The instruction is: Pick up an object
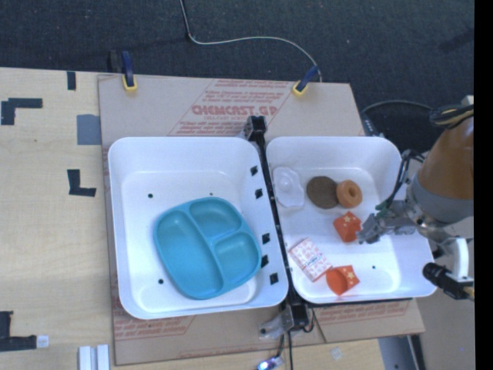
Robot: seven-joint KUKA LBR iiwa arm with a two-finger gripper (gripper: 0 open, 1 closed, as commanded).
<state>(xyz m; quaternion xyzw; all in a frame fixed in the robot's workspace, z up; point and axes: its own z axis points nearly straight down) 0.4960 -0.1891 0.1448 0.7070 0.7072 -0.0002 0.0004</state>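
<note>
Orange block (347, 227) sits just beside the gripper (371, 230), probably the target; whether anything is gripped, I cannot tell.

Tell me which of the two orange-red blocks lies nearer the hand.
The upper orange-red block, just left of the hand; the other orange-red block lies lower, by the bin's front wall.

2 white bins (127, 160). 1 blue divided tray (206, 247). 2 doughnuts (322, 192), 12 o'clock of right bin. 2 red-orange blocks (347, 227). 1 clear cup (288, 187). 1 patterned packet (310, 258), 7 o'clock.
</note>
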